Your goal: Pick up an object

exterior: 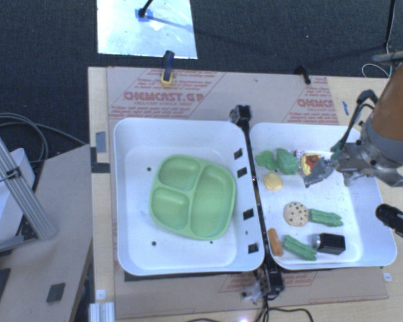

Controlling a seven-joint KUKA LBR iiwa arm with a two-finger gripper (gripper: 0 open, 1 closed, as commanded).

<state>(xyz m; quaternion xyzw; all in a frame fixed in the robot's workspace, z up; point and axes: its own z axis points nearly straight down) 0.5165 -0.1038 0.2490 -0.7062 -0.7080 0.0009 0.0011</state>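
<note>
Bins: two. Left bin [131, 247]: one green divided plate [192, 196]. Right bin [369, 243]: roughly nine small items, one cookie [296, 212], one black block [330, 243]. Tool [320, 170] low over right bin; grip state unclear, cannot tell.

Robot lab: bench [188, 86] under protective film, clamped white bins [131, 180], cables, aluminium framing [17, 186]

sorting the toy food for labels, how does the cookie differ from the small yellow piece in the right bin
The cookie is tan with dark specks; the small yellow piece is plain yellow. The cookie is the larger, a flat round disc, while the yellow piece looks lumpier. The cookie sits nearer the camera, touching a green piece; the yellow piece lies farther back by the bin divider. Both lie loose in the right bin.
</note>
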